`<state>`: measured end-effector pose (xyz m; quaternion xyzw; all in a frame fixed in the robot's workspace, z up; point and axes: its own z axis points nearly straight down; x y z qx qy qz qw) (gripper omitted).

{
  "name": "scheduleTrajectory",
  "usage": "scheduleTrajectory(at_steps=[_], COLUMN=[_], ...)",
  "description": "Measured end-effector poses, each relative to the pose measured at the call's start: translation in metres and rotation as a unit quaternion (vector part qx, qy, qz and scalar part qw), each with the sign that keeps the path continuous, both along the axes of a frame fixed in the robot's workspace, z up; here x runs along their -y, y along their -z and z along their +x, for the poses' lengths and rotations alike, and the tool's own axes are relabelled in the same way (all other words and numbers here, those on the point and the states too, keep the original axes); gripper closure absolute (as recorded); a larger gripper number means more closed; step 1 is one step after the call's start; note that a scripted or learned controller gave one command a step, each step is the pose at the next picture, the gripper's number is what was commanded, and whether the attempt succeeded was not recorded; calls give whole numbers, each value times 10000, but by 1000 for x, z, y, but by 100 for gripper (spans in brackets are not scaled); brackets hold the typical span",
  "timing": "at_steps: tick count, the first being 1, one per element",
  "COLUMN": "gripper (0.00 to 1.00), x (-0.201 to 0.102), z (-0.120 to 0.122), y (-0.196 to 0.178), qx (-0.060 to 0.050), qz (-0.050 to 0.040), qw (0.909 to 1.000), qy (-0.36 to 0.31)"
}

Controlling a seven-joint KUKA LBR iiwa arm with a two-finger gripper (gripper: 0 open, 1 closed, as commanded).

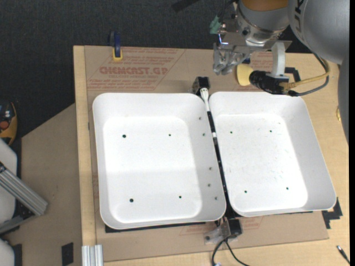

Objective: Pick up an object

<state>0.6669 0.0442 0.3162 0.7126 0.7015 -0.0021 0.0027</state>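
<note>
2 shallow white plastic bins sit side by side on the tan cardboard-covered bench (138, 71): left bin (105, 148), right bin (316, 165). Beyond the right bin's far rim, the metal 2-finger gripper (224, 65) hangs above the bench; grip state unreadable. A pale yellow rounded object (243, 74) lies just beside it.

On the cardboard sheet (138, 68) under the two bins, red printed letters read about "CHEMCAST GP", just behind the left bin (152, 157). The smaller red lines around this word are too blurred to read.
</note>
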Motion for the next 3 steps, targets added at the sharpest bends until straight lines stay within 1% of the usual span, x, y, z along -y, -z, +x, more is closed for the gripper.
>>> scheduleTrajectory(at_steps=[1, 2, 3], gripper=[100, 100, 100], x=[-86, -31, -11], z=[-2, 1, -14], y=[71, -4, -12], qx=[-44, 44, -6], qz=[43, 27, 32], qw=[9999, 10000, 10000], qy=[-111, -55, -66])
